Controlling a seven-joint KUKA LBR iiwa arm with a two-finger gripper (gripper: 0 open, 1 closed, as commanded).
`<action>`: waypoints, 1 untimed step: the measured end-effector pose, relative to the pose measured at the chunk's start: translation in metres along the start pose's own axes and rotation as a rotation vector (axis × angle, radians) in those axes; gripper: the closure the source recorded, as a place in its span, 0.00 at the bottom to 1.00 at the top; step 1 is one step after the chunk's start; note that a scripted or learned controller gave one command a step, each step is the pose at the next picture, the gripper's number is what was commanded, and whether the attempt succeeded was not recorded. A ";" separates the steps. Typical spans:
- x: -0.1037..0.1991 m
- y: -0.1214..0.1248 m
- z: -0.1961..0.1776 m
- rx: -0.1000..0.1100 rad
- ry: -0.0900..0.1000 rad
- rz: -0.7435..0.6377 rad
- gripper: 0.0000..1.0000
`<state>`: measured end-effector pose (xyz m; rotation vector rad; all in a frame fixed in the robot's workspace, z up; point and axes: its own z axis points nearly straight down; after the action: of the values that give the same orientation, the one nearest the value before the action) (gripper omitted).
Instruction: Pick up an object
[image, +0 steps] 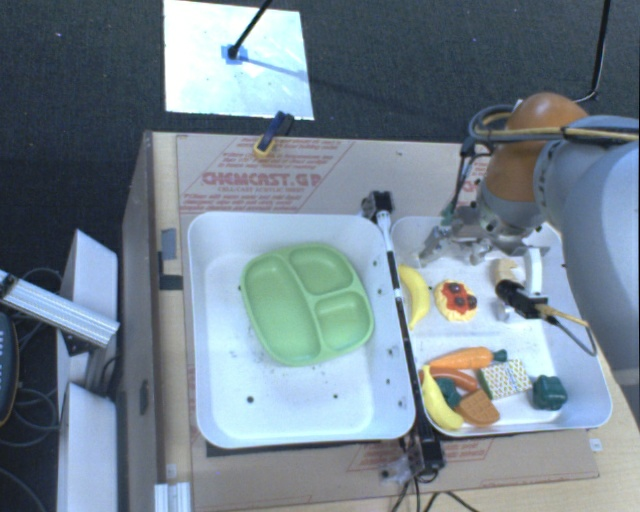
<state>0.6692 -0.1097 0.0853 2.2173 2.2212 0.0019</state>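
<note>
Camera view: arm hides the hand; right bin's far corner covered.

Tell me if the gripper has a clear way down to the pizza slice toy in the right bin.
Probably yes. The gripper hovers just above and behind the pizza slice, which lies apart from the banana, nothing covering it.

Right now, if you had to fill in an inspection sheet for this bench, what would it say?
Surface: two white bins side by side, left bin and right bin, on a bench.
Job's things: right bin holds two bananas, a carrot, a round yellow toy and a dark green piece.
Clutter: green divided plate in the left bin.
Gripper: gripper over the right bin's far end, holding nothing.
Cables: black cable at top right.
Surroundings: dark carpet, pale sheet on the floor.
</note>
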 end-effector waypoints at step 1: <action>-0.027 0.000 0.000 -0.001 0.000 0.000 0.00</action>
<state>0.6692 -0.1371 0.0855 2.2172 2.2200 0.0023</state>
